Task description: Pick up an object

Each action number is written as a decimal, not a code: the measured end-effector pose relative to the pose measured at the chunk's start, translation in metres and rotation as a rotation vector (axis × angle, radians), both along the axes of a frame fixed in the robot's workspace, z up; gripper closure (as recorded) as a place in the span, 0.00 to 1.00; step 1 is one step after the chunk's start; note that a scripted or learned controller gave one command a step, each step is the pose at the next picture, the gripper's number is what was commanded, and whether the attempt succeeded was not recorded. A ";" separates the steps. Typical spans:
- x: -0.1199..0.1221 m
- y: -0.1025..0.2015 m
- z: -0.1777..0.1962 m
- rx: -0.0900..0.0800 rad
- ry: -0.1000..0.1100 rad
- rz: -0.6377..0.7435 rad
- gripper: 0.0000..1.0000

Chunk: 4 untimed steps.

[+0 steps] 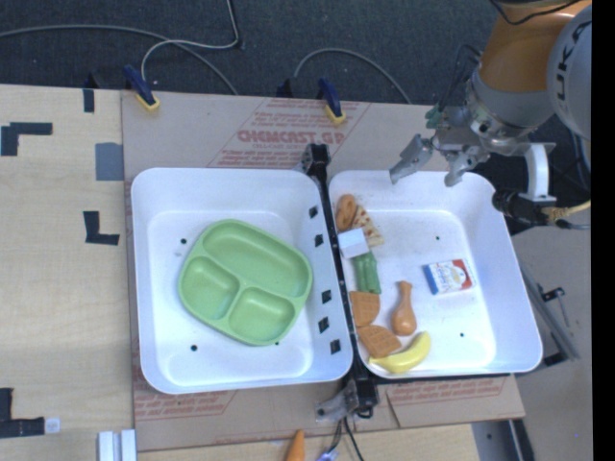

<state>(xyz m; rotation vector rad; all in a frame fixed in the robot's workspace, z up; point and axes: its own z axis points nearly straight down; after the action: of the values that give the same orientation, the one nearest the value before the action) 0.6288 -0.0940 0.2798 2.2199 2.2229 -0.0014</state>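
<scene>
Hovering over the far rim of the right bin [500, 257], my gripper [432, 166] hangs with its two fingers spread and nothing between them. Every candidate lies below and toward the near side: the small red and white box [449, 277] sits alone on bare floor, while the drumstick [405, 308], banana [404, 354] and green piece [367, 274] crowd the divider to my left. I judge the box the cleanest target: come straight down, straddle its narrow sides, then close.
</scene>
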 end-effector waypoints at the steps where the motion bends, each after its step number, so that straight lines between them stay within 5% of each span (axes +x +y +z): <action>1: 0.015 0.048 -0.086 0.001 0.003 0.001 0.00; 2: 0.039 0.048 -0.096 0.001 0.001 0.001 0.00; 3: 0.014 0.070 -0.096 0.000 0.001 0.001 0.00; 4: 0.039 0.047 -0.096 0.000 0.001 0.000 0.00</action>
<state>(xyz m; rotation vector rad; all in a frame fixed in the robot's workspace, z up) 0.6681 -0.0465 0.1841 2.2208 2.2230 -0.0021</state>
